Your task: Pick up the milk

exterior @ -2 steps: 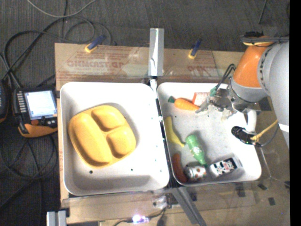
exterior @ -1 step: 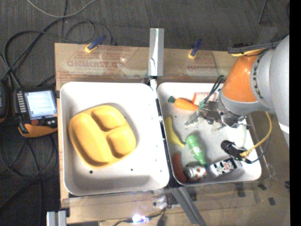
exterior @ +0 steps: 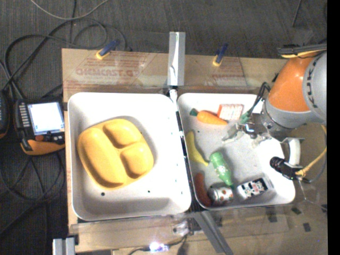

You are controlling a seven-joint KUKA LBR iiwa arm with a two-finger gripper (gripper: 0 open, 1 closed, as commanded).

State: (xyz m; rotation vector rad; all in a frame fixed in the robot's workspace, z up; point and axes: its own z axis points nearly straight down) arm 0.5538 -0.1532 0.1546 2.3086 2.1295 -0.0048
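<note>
Camera view puts my gripper [exterior: 234, 133] over the middle of the right bin [exterior: 287, 195], its pale fingers stretched toward the bin's centre from my wrist on the right. Whether those fingers stand wide or narrow I cannot tell; they blur into the white floor. Nothing sits between them that I can make out.

The milk [exterior: 254, 188] lies near the bin's front wall, a small carton on its side, white with dark and red print. From my gripper it lies toward the front of the bin and a little toward my arm's side, well apart. Its long axis runs roughly along the front wall, tilted slightly up at its right end.

Just beside the milk's left end lies a can [exterior: 221, 194] with a red and white label, close enough that I judge them near touching. A green bottle [exterior: 220, 167] lies between my gripper and that can, slanting toward the front. The carrot [exterior: 211, 118] and a small orange-printed box [exterior: 230, 111] sit at the far wall, away from my route.

My judgement: I need to travel toward the front and turn my fingers across the carton's short width, keeping away from the can on its left.
</note>
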